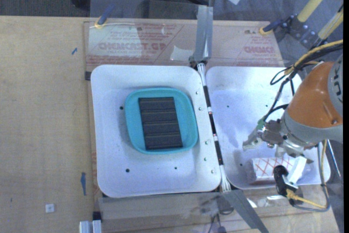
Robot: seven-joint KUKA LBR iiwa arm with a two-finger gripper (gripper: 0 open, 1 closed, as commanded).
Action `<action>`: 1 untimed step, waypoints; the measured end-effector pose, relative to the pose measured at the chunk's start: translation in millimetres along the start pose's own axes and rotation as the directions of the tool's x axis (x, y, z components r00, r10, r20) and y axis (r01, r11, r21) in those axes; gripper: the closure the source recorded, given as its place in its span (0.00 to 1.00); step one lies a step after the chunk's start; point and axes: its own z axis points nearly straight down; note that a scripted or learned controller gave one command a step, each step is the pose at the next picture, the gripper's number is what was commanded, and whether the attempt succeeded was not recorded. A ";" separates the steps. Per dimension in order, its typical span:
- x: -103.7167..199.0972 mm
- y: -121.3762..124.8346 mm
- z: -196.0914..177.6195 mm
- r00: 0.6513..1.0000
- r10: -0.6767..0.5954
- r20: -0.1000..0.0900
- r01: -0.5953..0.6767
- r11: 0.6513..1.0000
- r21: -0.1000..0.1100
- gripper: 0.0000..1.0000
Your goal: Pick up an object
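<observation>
The hand [272,147] hangs just above the red-gridded box [263,167]; its opening I cannot tell.

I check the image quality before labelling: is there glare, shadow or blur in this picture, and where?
Camera view: sharp overall; the clear panel behind the bins reflects faint glare; the arm casts a soft bluish shadow on the right bin; the teal tray in the left bin is evenly lit.
</observation>
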 end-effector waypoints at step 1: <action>-71.6 22.4 -35.7 0.938 0.346 0.000 -0.346 0.938 -0.002 0.00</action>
